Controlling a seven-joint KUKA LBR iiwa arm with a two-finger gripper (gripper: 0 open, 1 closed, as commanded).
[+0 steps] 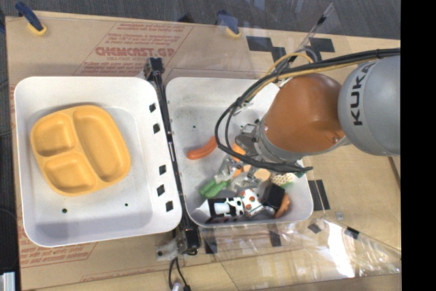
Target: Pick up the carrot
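Observation:
The carrot [201, 149] is a small orange piece lying on the floor of the right bin [187, 102], toward its left side. My gripper [240, 163] hangs under the arm's orange band [303, 114], over the middle of the right bin. It sits just right of the carrot and above a pile of small objects. The bulk of the arm hides its fingers from this camera.
A pile of small toys [245, 197], green, black, white and orange, fills the right bin's front. The left bin [27, 208] holds a yellow divided tray [79, 148]. Black cables [259, 88] loop from the arm over the right bin. A black divider [163, 140] separates the bins.

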